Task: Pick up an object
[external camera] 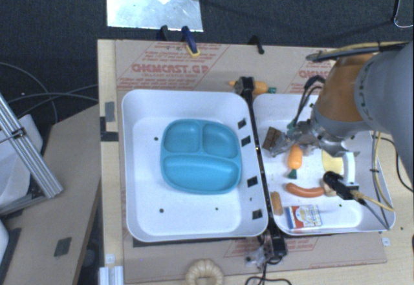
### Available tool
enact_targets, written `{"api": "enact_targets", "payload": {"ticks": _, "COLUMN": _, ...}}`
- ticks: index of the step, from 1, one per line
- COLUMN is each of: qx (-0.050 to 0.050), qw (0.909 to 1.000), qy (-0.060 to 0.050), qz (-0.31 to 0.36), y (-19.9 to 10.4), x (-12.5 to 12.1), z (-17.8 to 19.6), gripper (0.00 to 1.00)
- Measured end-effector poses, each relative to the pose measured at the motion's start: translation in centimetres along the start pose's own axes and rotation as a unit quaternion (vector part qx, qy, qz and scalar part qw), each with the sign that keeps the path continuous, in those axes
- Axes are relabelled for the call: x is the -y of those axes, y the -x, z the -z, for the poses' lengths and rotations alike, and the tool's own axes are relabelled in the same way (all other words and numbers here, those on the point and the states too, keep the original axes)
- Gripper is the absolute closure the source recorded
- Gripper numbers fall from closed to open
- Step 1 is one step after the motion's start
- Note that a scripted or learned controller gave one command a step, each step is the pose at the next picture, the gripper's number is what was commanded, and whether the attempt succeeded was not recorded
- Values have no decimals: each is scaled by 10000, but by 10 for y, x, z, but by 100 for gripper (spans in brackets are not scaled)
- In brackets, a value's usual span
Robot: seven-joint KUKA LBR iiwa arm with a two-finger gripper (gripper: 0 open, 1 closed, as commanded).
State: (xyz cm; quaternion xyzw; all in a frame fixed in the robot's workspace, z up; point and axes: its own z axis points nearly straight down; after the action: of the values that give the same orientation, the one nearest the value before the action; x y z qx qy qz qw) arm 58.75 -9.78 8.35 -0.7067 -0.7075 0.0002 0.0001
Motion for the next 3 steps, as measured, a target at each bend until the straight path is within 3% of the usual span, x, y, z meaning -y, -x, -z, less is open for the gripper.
{"api": "enact_targets", "payload": {"ticks": 1, "qx": 0, "qw": 10000, "qy": 13, "qz": 0, "y": 0, "x": -1, "z": 12, "gripper": 100}}
{"api": "enact_targets", "payload": {"ticks": 3, "qx": 3, "qw": 10000, "qy": 27, "qz": 11, "y": 9, "x": -8, "z": 105, "gripper": 100}}
